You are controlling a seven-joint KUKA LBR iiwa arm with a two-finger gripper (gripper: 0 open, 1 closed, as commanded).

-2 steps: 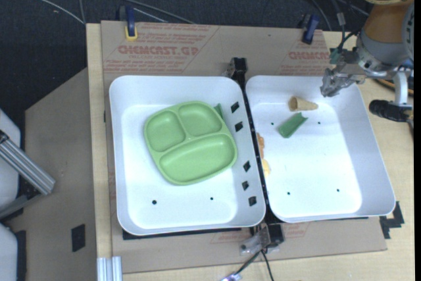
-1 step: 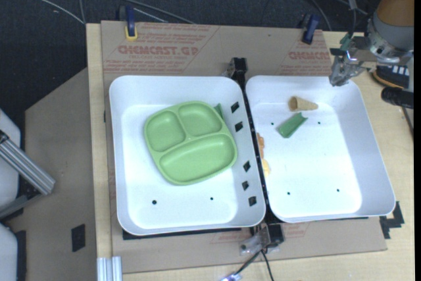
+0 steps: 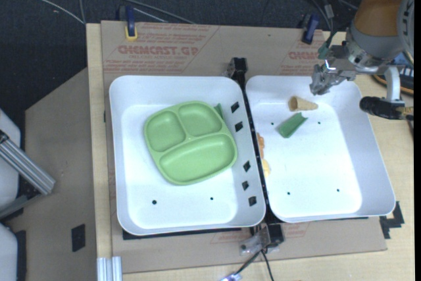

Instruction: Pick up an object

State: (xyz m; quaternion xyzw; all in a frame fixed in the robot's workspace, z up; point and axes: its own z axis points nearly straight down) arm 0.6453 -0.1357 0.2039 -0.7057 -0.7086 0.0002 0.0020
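- Bench [image 3: 164, 253] is a tan board with red print along its far side, sitting on dark carpet; loose cables run across the carpet at the far end.
- Near edge: a black clip [image 3: 266, 233] at the seam where the two bins meet, with a cable running off toward the near side.
- Left bin [image 3: 131, 207] is white and shallow. A green divided plate [image 3: 191, 141] with three compartments lies flat in its middle, rotated a bit off square to the bin.
- Black tabs run down the seam between the bins, near to far.
- Right bin [image 3: 342, 194] is white; its near half is bare floor with a few small dark dots.
- Small orange-yellow bits [image 3: 263, 153] sit against the right bin's left wall, by the seam.
- Green flat piece [image 3: 290, 125] lies further back in the right bin, tilted diagonally, clear of the walls.
- Tan cone-shaped piece [image 3: 302, 104] lies just beyond the green piece, near it but not touching, lying on its side.
- Gripper [image 3: 323, 84] hangs over the far part of the right bin, just right of and beyond the cone piece. Nothing visible between the fingers; can't tell whether they're spread or closed from this angle.
- Arm [image 3: 381, 10], grey with an orange section, comes in from the far right.
- Blue clamps [image 3: 130, 22] hold the board at the far edge, left and right.
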